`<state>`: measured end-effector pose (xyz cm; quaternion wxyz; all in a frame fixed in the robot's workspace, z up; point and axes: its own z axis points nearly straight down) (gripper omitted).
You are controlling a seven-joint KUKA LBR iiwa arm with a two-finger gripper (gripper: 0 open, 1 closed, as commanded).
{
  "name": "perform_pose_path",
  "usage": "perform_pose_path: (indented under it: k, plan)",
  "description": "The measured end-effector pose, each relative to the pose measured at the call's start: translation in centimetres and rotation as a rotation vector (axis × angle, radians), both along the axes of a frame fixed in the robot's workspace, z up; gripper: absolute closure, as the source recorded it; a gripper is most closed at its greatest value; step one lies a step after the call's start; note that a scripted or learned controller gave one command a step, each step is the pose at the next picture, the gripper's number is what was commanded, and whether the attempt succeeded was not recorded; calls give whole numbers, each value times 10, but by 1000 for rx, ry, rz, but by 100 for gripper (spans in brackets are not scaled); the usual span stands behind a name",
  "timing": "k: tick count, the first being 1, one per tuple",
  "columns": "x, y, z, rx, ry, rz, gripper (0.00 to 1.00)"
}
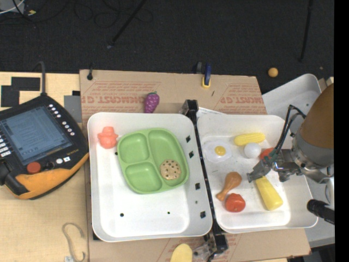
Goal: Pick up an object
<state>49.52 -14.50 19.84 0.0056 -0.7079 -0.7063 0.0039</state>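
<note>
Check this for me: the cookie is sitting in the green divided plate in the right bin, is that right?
Not quite. The cookie does sit in the green divided plate, but that plate is in the left bin, not the right one, as the camera view shows.

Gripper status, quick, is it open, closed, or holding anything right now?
Gripper: cannot be told. It hangs low in the right bin, just above the yellow corn and beside the drumstick; nothing visibly held.
</note>
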Motion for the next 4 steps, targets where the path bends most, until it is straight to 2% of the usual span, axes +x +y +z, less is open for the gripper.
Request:
perform_pose_path:
  k: [1, 3, 4]
  plan:
    - [3, 0, 5, -2, -12, 2, 0]
    - [4, 9, -111, 0, -6, 4, 0]
    - [3, 6, -99, 0, -8, -4, 100]
